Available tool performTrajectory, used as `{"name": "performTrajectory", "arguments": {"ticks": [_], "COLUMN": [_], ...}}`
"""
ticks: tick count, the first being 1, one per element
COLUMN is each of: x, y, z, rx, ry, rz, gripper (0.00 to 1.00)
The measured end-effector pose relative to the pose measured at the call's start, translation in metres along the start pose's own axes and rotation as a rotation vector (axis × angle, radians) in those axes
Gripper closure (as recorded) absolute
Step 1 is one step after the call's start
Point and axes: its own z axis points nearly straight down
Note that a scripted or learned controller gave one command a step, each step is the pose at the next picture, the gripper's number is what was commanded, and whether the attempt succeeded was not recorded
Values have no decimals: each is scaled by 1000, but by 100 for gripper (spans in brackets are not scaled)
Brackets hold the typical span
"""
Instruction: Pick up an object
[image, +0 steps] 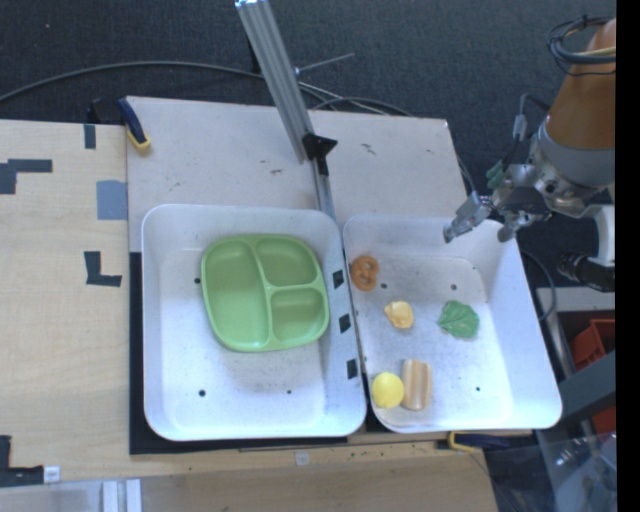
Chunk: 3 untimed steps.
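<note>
A light-green three-compartment plastic plate (266, 292) lies in the left white bin (170, 400). The right white bin (520, 385) holds an orange pretzel-shaped piece (365, 271), a yellow ball (388, 389), a tan cylinder (416, 384), a yellow lump (399, 315) and a green leafy piece (459, 319). The gripper (479, 228) hangs over that bin's far right corner, fingers spread, holding nothing.

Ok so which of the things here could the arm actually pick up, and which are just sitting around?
For the job:
hand, above the right bin
pretzel
pale yellow piece
green leaf
yellow ball
tan roll

Lying about:
green divided tray in the left bin
clamp on the bench's back left
</note>
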Motion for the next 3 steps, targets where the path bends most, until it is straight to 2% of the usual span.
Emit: {"name": "performTrajectory", "arguments": {"ticks": [1,3], "x": [0,-13], "y": [0,-11], "z": [0,96], "rx": [0,5], "ry": [0,-1], "rz": [0,2], "gripper": [0,0]}}
